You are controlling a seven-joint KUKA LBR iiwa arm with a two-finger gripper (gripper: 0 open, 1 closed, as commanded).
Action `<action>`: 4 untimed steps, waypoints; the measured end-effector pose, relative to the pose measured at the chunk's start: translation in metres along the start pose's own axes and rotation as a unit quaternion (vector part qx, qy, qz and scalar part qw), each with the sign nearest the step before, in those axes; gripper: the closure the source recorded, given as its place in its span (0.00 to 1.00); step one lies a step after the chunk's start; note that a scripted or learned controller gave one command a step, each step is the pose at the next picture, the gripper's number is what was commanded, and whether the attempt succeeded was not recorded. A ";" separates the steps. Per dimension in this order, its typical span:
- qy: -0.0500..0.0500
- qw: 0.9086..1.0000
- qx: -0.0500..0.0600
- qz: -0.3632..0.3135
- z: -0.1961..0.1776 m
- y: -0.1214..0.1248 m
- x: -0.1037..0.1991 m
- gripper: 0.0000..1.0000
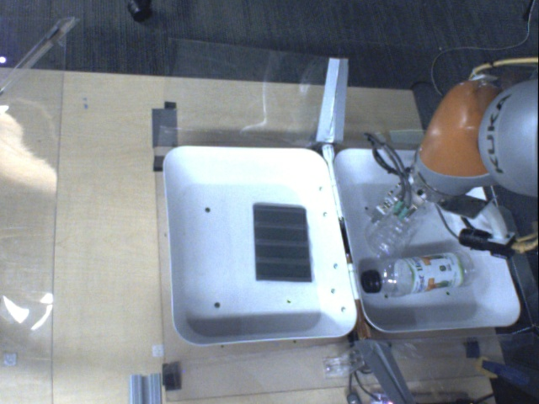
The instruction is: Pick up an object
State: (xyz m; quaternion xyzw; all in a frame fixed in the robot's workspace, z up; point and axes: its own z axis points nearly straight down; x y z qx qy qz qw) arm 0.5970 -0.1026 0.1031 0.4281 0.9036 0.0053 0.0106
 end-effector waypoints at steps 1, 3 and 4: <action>0.000 1.000 0.000 0.000 0.000 0.000 0.000 0.00; 0.005 0.998 0.007 0.055 -0.017 -0.018 0.001 0.00; 0.004 0.995 0.007 0.104 -0.067 -0.080 0.017 0.00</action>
